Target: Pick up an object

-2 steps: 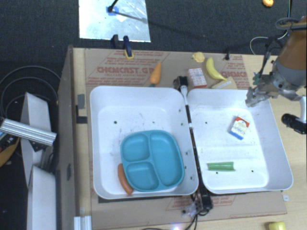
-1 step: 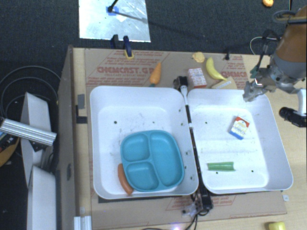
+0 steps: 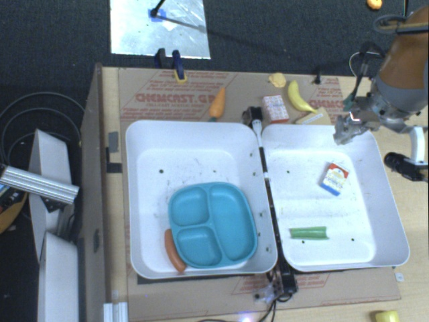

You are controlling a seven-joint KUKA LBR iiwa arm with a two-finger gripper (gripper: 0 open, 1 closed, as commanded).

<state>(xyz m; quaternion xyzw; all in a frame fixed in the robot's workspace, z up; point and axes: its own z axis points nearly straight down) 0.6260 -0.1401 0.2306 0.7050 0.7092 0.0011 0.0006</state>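
Objects in the right bin (image 3: 375,180)—one small carton (image 3: 334,179), one green stick (image 3: 308,233)—hand (image 3: 347,130) grip unclear.

The grey arm (image 3: 402,79), its orange band showing above the wrist, reaches in from the upper right and angles downward to the left. Its end effector (image 3: 346,130) hangs low at the arm's tip, carrying nothing visible.

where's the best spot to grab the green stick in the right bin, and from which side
Grip the green stick around its middle, coming straight down from above. It lies flat on the floor of the right bin, long axis running left to right, so the fingers should close across its narrow width. Nothing lies against it; the small carton sits well apart.
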